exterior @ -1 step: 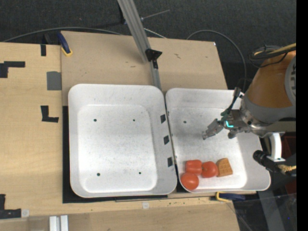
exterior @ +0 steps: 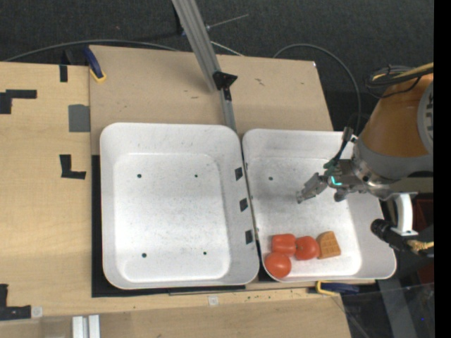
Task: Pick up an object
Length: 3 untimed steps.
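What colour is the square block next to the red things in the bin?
The square block is tan-orange, like a cracker. It shows best in the camera view, in the right bin.

No legible text, label or number anywhere.

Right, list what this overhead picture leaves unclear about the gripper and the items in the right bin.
- Gripper: small and blurred in the camera view; finger state unreadable.
- Red pieces in the right bin: bunched together, so their count and kind are unclear.
- Tan block: too small to identify.
- Arm: cut off by the right edge.
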Each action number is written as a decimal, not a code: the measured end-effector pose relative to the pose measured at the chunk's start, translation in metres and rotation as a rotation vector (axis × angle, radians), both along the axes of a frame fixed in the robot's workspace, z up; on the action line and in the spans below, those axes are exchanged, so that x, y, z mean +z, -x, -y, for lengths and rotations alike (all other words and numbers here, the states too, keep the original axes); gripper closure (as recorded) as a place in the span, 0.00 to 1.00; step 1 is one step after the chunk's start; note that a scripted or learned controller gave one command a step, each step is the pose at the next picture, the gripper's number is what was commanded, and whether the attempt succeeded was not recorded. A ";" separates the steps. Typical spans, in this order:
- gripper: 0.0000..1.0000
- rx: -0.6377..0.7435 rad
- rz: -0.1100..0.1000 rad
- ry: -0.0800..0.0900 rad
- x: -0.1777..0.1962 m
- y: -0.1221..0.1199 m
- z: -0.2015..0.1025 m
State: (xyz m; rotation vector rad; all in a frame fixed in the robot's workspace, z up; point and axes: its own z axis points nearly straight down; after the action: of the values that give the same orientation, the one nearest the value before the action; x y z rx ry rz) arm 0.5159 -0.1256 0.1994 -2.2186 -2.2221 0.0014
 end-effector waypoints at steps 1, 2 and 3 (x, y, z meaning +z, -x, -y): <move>0.00 0.000 -0.005 0.000 -0.045 -0.003 -0.005; 0.00 -0.002 -0.006 0.000 -0.095 -0.004 0.003; 0.00 -0.001 0.000 0.001 -0.111 -0.004 0.003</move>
State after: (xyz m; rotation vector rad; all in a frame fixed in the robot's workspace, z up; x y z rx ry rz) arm 0.5199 -0.1290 0.0887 -2.2204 -2.2219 0.0028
